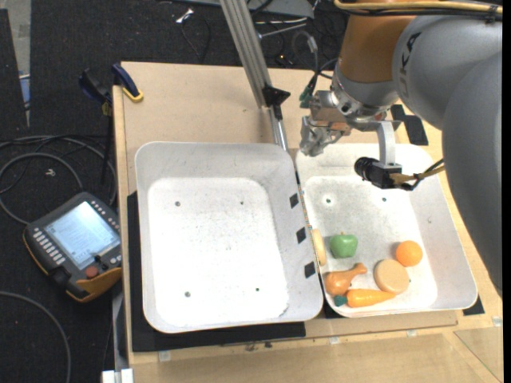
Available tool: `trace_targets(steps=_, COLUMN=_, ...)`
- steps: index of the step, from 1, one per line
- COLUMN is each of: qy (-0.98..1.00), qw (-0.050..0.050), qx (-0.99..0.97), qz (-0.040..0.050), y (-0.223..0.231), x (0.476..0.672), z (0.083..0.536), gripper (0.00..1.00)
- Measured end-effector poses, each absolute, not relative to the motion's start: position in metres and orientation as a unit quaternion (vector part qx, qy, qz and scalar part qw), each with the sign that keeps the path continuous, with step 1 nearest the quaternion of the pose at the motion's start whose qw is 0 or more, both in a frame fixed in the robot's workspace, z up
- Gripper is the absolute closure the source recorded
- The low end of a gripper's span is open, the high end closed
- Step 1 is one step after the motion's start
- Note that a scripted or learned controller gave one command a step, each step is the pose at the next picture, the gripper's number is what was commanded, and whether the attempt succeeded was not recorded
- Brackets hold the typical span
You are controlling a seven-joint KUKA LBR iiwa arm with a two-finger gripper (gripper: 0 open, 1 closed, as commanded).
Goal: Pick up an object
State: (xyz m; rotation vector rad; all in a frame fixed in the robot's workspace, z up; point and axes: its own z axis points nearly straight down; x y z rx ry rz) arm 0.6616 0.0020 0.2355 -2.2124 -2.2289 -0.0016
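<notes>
My gripper (314, 144) hangs over the far left corner of the right bin (435, 214), well above its floor, with nothing visible between its fingers. At the bin's near end lie a green apple (344, 245), an orange ball (409, 252), a round tan piece (391, 276), a brown drumstick shape (344, 278) and an orange carrot (369, 298). All of them lie apart from the gripper, toward the front of the bin.
The left bin (152, 214) sits beside the right one, with black clips along the shared rim. A slanted metal pole (247, 46) rises behind the bins. A teach pendant (76, 246) lies on the floor at left.
</notes>
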Motion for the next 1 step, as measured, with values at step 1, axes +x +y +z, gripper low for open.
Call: trace_targets(steps=1, qy=-0.710, qw=0.000, qx=-0.704, qz=-0.0012, y=0.0524, x=0.6592, z=0.2428, gripper=1.00)
